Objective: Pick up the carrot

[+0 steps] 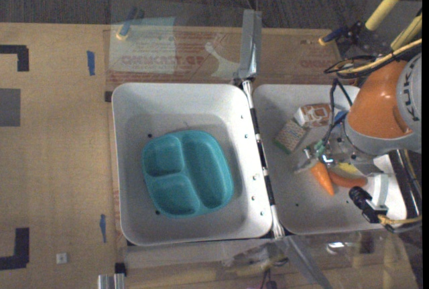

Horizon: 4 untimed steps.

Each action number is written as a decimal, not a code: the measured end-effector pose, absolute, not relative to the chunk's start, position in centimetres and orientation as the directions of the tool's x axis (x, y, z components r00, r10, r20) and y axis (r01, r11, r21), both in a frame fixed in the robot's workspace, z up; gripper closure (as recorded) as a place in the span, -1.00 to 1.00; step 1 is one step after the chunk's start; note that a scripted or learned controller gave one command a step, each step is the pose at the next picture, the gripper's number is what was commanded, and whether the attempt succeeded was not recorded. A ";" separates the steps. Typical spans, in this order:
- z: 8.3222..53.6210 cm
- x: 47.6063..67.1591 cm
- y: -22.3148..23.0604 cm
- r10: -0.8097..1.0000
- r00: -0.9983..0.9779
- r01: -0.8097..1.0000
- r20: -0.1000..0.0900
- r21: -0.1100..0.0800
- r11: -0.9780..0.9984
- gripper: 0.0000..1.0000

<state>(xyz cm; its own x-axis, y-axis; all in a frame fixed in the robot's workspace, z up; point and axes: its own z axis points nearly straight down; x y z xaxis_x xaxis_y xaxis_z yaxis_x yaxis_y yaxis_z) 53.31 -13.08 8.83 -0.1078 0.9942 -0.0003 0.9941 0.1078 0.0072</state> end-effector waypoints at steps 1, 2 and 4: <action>19.4 58.7 -15.3 0.999 0.035 0.999 -0.002 0.003 -0.035 -1.00; 9.4 56.3 -12.7 0.999 0.037 0.999 -0.001 0.002 -0.037 -1.00; 21.3 54.3 -4.0 0.983 0.186 0.983 0.000 0.000 -0.186 1.00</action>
